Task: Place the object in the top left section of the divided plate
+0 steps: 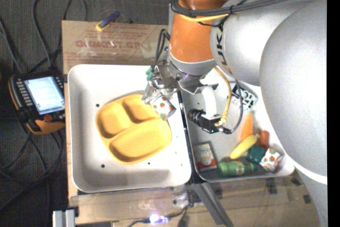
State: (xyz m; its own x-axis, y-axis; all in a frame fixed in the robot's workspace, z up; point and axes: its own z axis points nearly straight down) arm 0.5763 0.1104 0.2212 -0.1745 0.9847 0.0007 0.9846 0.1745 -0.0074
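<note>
From above, the gripper (155, 94) hangs over the yellow divided plate (133, 130) in the left bin (79, 114), its fingers closed on a small white carton (162, 107) printed with red fruit, at the plate's right edge. "KU" reads on the arm (255, 34); the cardboard (111, 45) lettering is illegible.

Two shallow white bins stood side by side: the left bin (79, 114) and the right bin (284, 170). One yellow divided plate (133, 130) with three sections lay in the left one. Two small patterned cartons were counted, one (162, 107) at the plate's edge and one (271, 159) in the right bin. That bin also held one banana (243, 147), one carrot (246, 125), one green bottle (236, 168) and what seemed one small box (204, 154). One teach pendant (40, 95) lay outside.
</note>
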